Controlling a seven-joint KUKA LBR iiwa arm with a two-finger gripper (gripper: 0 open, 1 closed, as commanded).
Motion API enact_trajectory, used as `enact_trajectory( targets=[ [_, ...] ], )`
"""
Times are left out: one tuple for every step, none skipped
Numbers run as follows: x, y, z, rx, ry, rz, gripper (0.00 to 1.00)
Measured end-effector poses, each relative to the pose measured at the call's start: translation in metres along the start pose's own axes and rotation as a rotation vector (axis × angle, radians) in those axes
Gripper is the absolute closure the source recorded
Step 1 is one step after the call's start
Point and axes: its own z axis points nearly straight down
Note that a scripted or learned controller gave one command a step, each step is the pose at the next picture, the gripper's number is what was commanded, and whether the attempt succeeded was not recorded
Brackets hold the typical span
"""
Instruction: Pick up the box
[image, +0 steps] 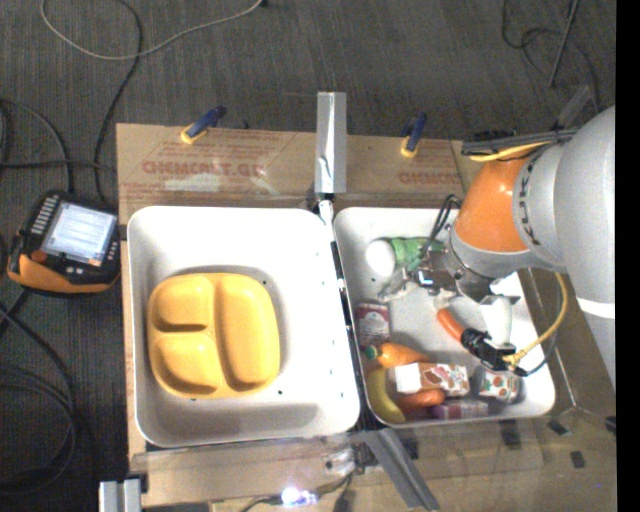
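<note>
My tool (432, 272) hangs low over the right bin (540, 405), near its back left part, just beside a green bottle with a white cap (395, 253); I cannot tell how it is set. The box (432, 379) lies near the bin's front wall, apart from my tool, with a banana (381, 393) and a carrot (400, 354) touching it on its left. A small dark can (372, 322) stands nearby. The left bin (150, 230) holds a yellow divided tray (213, 332).
</note>
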Motion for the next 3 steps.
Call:
enact_trajectory(
  targets=[
    [-0.008, -0.043, -0.001, -0.005, -0.002, 0.087, 0.00],
    [-0.089, -0.091, -0.094, 0.016, -0.003, 0.316, 0.00],
    [-0.050, -0.091, 0.000, 0.003, 0.000, 0.178, 0.00]
  ],
)
